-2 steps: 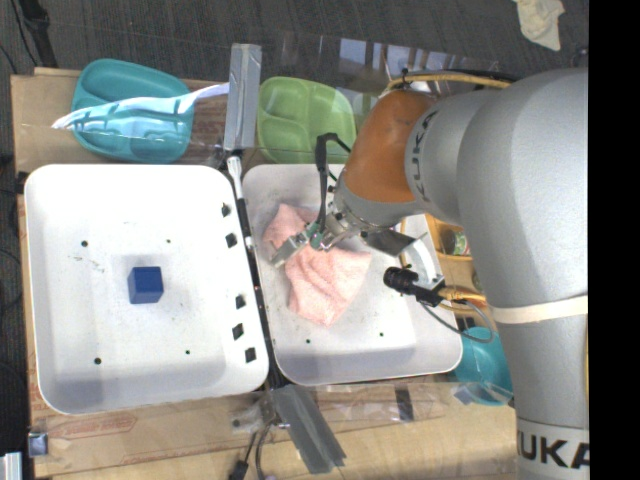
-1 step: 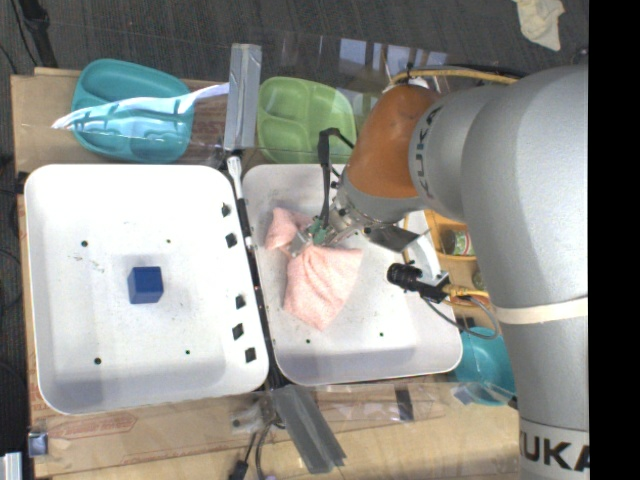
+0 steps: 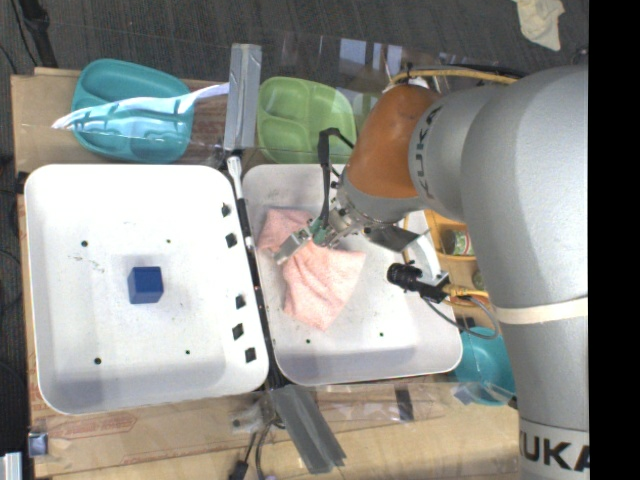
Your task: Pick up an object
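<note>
Gripper [image 3: 305, 238] low in right bin [image 3: 420, 348], frame centre, tips at top edge of pink cloth [image 3: 315, 273]; grip state cannot tell. Cloth lies crumpled on bin floor. Arm [image 3: 500, 168] enters from right, orange band [image 3: 390, 153] above wrist, bent down-left. Blue cube [image 3: 146, 284] in left bin [image 3: 60, 198], well apart.
</note>
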`<state>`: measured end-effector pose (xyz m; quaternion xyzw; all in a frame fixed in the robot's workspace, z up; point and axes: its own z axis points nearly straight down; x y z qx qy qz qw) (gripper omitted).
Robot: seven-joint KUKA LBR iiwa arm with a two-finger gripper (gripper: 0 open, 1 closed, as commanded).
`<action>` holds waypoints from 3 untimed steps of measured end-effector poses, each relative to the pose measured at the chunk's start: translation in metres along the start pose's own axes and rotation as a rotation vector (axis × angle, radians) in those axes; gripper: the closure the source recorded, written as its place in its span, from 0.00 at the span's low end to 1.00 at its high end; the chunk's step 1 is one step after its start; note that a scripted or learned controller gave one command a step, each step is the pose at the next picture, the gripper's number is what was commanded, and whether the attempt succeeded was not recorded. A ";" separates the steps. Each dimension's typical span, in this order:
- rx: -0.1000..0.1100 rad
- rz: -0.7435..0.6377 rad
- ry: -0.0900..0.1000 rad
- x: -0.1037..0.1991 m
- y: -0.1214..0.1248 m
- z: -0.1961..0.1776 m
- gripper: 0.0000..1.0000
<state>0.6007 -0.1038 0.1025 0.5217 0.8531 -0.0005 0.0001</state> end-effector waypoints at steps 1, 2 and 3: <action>0.003 0.141 0.003 0.017 -0.022 0.012 0.00; 0.004 0.137 0.003 0.017 -0.021 0.002 1.00; 0.004 0.137 0.003 0.017 -0.021 0.002 0.00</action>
